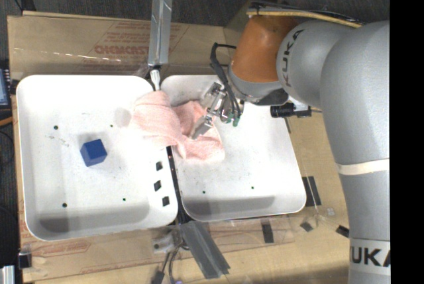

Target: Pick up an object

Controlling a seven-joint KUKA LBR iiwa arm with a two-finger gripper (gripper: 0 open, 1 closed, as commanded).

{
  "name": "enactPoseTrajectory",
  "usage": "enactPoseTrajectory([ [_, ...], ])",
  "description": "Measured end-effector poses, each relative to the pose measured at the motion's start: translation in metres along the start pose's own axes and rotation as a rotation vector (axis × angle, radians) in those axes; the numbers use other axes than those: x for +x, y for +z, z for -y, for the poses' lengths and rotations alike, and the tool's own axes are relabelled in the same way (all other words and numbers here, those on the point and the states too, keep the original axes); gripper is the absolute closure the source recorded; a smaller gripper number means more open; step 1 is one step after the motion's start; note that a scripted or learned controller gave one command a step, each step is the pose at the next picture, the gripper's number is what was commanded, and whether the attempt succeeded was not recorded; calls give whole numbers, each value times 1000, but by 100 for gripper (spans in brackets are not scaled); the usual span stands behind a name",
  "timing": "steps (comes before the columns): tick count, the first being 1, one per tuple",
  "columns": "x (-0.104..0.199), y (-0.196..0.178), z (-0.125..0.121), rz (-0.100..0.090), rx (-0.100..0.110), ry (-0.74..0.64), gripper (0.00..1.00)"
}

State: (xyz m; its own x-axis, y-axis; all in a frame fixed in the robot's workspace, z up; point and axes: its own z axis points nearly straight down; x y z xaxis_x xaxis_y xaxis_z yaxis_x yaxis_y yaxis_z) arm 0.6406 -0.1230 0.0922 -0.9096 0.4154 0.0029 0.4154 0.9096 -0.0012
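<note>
A pink cloth [173, 125] lies crumpled over the divider between the two bins, partly in the left bin [40, 143] and partly in the right bin [265, 170]. A small blue cube [93, 151] rests in the left bin, well away from the arm. My gripper [215, 116] hangs low over the right bin's upper left part, at the cloth's right edge and touching or just above it. The cloth stays on the bin floor and is not lifted.
A grey metal bar [159, 31] stands behind the bins at the divider. Black clips [159, 177] sit along the divider's front part. The arm's orange band and grey body [311, 57] cover the right bin's back right corner. Cardboard lies under both bins.
</note>
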Motion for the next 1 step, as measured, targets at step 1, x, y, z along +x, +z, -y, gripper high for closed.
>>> enactPoseTrajectory([
  [1, -1, -11, 0, 1, 0, -3, 100],
])
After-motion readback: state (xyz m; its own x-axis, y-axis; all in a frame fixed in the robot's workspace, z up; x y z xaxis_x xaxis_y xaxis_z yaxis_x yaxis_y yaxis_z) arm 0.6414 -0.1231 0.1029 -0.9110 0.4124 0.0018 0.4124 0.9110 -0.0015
